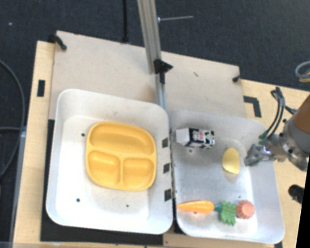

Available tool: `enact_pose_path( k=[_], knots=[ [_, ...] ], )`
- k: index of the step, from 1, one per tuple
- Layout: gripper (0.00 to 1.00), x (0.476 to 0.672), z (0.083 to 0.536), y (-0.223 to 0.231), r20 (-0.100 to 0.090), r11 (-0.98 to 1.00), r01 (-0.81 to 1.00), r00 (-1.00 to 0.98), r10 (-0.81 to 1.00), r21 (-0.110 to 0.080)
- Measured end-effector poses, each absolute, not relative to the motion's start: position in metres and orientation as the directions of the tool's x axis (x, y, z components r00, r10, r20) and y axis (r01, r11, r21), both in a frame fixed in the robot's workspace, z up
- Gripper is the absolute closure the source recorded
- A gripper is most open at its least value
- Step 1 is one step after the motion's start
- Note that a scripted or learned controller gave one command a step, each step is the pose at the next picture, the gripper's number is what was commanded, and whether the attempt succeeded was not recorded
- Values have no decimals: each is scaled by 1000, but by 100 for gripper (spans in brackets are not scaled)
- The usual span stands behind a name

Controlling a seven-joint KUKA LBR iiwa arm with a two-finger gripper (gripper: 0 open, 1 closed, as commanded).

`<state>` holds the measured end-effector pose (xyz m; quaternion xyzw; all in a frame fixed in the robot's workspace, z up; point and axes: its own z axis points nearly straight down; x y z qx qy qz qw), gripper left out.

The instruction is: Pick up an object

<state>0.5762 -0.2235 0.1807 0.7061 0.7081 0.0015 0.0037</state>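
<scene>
Over the right bin (271, 197), near its far right rim, the jaws (253, 156) hang just beside a pale yellow lemon (231, 160); whether they are spread or clenched cannot be told. A carrot (195, 206) lies along the near wall, and a yellow divided plate (121, 156) sits in the left bin (62, 193).

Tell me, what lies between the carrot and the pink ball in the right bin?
In the camera view, a small green toy lies between the carrot and the pink ball, close against the ball, near the right bin's front wall.
</scene>
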Motion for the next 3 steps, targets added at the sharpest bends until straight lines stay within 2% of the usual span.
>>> enact_pose_path(
  k=[1,2,3],
  knots=[
    [100,584,242,-219,-4,4,1000,-4,1000,8],
    [100,585,258,-220,-2,5,1000,-5,1000,4],
    [100,588,266,-172,0,7,1000,-7,1000,3]
  ],
)
